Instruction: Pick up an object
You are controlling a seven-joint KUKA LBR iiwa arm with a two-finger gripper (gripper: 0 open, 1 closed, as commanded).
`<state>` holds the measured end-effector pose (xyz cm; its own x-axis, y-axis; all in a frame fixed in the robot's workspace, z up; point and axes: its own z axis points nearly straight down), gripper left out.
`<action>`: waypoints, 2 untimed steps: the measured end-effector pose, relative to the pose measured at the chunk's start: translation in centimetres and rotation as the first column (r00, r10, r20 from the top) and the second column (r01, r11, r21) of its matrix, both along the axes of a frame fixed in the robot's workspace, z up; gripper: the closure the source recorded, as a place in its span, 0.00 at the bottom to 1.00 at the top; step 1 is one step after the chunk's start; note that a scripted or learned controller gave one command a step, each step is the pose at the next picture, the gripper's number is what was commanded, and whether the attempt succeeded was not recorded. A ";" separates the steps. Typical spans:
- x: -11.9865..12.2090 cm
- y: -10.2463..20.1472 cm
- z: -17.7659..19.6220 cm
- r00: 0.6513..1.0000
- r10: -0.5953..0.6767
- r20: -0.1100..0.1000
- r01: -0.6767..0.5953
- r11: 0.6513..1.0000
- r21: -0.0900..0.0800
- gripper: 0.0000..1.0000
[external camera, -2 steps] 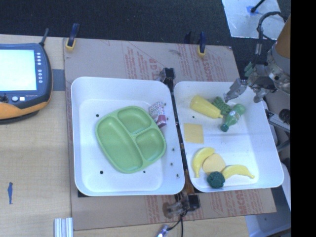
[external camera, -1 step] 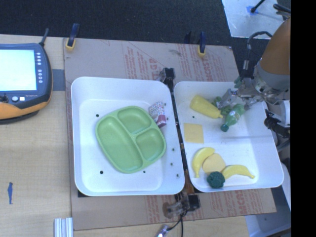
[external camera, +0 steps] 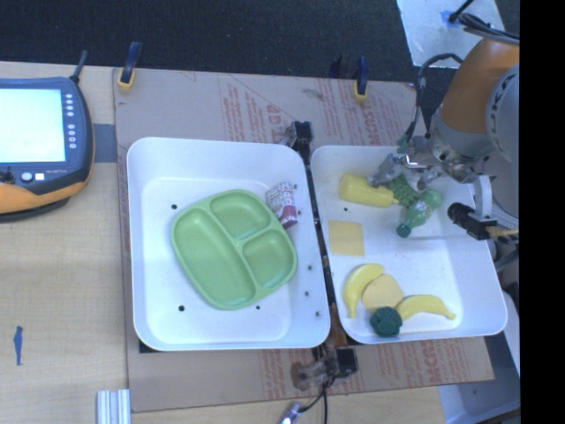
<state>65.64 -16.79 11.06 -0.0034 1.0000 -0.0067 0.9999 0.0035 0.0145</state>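
My gripper (external camera: 404, 173) hangs low over the back of the right bin (external camera: 477, 276), open, its fingers straddling the upper end of a green bottle (external camera: 417, 212) that lies tilted below it. A yellow block (external camera: 364, 191) lies just to the gripper's left, close to one finger. I cannot tell whether the fingers touch the bottle. Further forward in the same bin lie a flat yellow square (external camera: 345, 237), two yellow bananas (external camera: 357, 285) (external camera: 427, 306), a pale yellow slice (external camera: 383, 291) and a dark green broccoli piece (external camera: 385, 322).
The left bin (external camera: 150, 237) holds a green divided plate (external camera: 233, 249) and a small red-and-white can (external camera: 283, 203) by its right wall. A control tablet (external camera: 40, 140) sits on the bench at far left. The arm's grey and orange body (external camera: 481, 95) stands over the right bin's back corner.
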 end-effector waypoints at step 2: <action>0.0 -2.2 -0.8 1.000 0.000 -0.019 0.000 1.000 0.007 1.00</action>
